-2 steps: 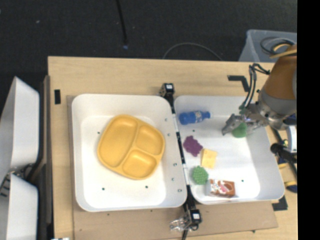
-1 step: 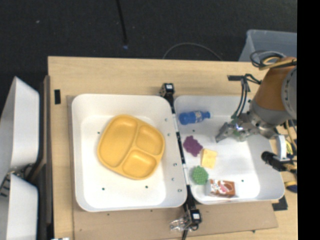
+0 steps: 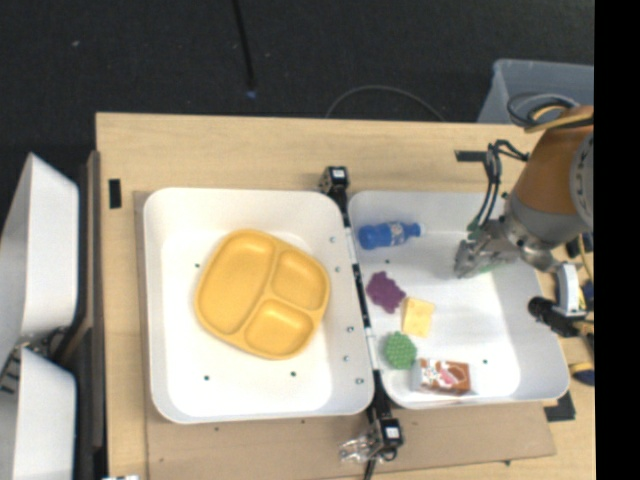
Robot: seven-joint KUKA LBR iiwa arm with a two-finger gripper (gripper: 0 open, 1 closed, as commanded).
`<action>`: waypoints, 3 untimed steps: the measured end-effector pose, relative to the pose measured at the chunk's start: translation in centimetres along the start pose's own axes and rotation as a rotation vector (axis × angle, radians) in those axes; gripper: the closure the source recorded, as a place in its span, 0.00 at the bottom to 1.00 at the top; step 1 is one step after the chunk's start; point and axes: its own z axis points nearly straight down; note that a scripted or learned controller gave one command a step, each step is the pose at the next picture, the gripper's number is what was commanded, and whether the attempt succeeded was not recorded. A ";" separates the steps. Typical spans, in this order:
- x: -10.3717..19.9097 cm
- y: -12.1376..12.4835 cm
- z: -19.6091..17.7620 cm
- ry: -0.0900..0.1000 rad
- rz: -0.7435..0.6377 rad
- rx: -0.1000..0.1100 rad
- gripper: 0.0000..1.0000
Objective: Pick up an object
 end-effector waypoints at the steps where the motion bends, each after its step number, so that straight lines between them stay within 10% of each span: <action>1: -0.7 0.8 -6.1 0.001 -0.006 -0.002 1.00; 3: -1.8 0.8 -16.1 0.001 -0.007 0.000 1.00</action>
